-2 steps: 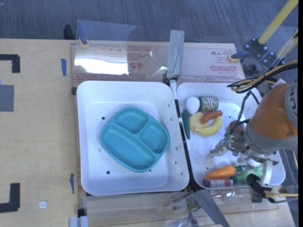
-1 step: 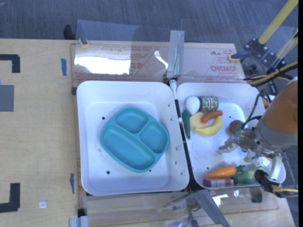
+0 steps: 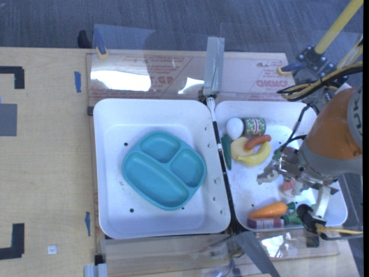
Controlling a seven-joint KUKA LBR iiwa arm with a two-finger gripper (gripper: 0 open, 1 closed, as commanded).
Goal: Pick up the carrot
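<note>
Overhead, nearest the lens: KUKA arm (image 3: pixel 340 137), grey with orange band, entering from the right and hanging over the right bin; largest item in the record.

Bench (image 3: pixel 40 154): pale wood, black markings and blue tape tabs at the left.

Left bin (image 3: pixel 109 120): shallow, white, square. Contains one teal divided plate (image 3: pixel 164 169), three compartments, nothing on it.

Right bin (image 3: pixel 337 212): shallow, white, touching the left bin along a dark seam. Contents, far end: banana (image 3: pixel 256 156) with a small red-orange piece, perhaps a sausage or pepper (image 3: pixel 258 142), lying across it; white egg (image 3: pixel 234 126); small printed can (image 3: pixel 254 124) on its side; green strip, possibly a bean or cucumber (image 3: pixel 226 152), along the seam. Near end: carrot, a pink-banded item just under it along the near wall, and a dark green object (image 3: pixel 301 212) at the carrot's right tip.

Gripper (image 3: pixel 288 175): metal, low over the middle of the right bin. Whether it is spread or closed cannot be told; nothing is visibly held.

Carrot (image 3: pixel 268 210): orange, lying flat, roughly parallel to the near wall, near the bin's front left corner. Position relative to gripper: nearer the camera and slightly left, close but apart, not touching.

Handling note (judgement): the approach step is in hand. A good grasp likely means shifting toward the near wall, turning the wrist to close across the carrot's width, and descending at its middle, clear of the pink-banded item and the wall, which crowd it.
</note>
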